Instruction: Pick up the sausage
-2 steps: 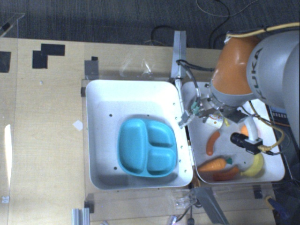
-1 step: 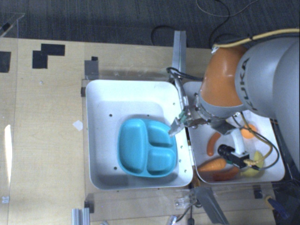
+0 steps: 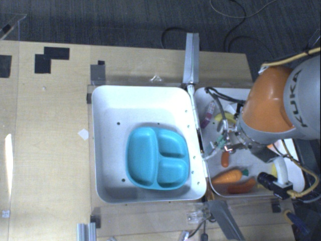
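My gripper point(image 3: 224, 145) hangs low over the left part of the right bin point(image 3: 216, 191), under the grey and orange arm. A short reddish-brown sausage-like piece point(image 3: 225, 159) stands on end right at the gripper's lower tip. I cannot tell whether it is gripped or only touches. A longer dark red sausage-shaped thing point(image 3: 244, 187) lies along the bin's front wall, just below an orange carrot point(image 3: 228, 175) with a green top.
The left bin point(image 3: 108, 134) bears a blue divided plate point(image 3: 156, 157). In the right bin's back left lie a purple thing point(image 3: 207, 115) and a yellow thing point(image 3: 229, 117), near a black cable. The arm hides much of the right bin's right side.
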